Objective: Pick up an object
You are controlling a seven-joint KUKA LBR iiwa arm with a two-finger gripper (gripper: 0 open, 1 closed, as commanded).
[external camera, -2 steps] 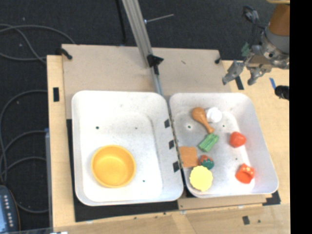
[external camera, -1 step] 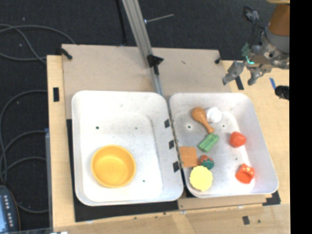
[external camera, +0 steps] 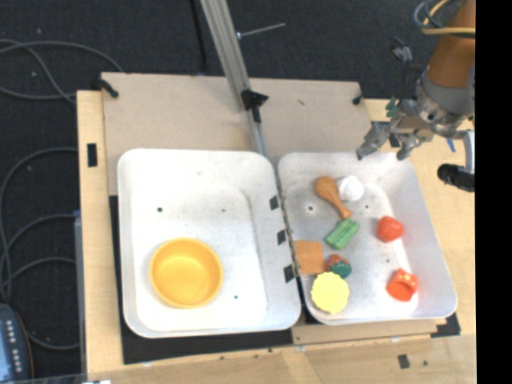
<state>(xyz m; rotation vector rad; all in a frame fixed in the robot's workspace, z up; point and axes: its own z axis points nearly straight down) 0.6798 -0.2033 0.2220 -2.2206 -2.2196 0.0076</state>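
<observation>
Hovering spread-fingered over the right bin's (external camera: 424,214) far rim, the gripper (external camera: 386,145) should probably drop straight onto something isolated — the red tomato (external camera: 390,229) looks easiest.

No text, label, brand, number or sign can be read anywhere; the two white bins (external camera: 264,174), the objects in them and the bench (external camera: 200,102) carry no legible marks.
</observation>
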